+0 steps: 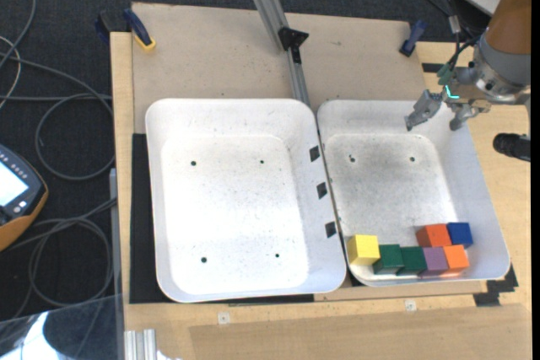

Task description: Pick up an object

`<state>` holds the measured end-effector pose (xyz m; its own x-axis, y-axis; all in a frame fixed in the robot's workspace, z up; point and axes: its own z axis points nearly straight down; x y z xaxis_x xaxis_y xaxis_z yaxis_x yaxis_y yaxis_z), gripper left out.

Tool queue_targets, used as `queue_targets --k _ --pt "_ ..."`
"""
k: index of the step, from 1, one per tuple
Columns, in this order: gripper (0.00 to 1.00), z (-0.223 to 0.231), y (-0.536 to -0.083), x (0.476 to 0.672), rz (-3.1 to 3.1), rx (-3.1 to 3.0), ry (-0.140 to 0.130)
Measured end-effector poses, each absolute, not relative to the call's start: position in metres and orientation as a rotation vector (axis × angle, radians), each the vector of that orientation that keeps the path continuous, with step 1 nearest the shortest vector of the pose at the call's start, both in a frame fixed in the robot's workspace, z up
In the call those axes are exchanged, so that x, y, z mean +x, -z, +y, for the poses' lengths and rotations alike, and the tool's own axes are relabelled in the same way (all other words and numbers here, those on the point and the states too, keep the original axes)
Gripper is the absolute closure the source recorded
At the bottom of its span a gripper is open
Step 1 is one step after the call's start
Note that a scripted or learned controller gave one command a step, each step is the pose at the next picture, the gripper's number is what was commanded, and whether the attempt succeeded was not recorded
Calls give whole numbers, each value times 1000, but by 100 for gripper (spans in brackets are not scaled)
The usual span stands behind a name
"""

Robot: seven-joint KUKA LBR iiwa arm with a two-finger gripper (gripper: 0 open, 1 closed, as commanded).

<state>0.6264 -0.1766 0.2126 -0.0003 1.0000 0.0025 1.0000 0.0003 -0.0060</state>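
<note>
I see two bins side by side at mid-frame: the left bin (pixel 228 198) and the right bin (pixel 472 173). The blocks (pixel 411 250) cluster in the right bin's lower edge. The gripper (pixel 439 115) hangs over its upper right corner.

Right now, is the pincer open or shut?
Open: the pincer has two fingers spread apart above the right bin's far edge, nothing between them.

Grey robot arm (pixel 506 55) with broad orange-brown band above wrist. Below band, pale grey rounded wrist section. Small green-lit spot near wrist flange. Thin dark cables run alongside upper part. Grey metal two-finger claw (pixel 439 115) at end; fingers slim, angular, dull grey.
</note>
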Motion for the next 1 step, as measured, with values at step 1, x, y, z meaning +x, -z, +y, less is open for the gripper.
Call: queue_targets --k 1 --pt "0 -177 -216 627 -2223 -2219 -1"
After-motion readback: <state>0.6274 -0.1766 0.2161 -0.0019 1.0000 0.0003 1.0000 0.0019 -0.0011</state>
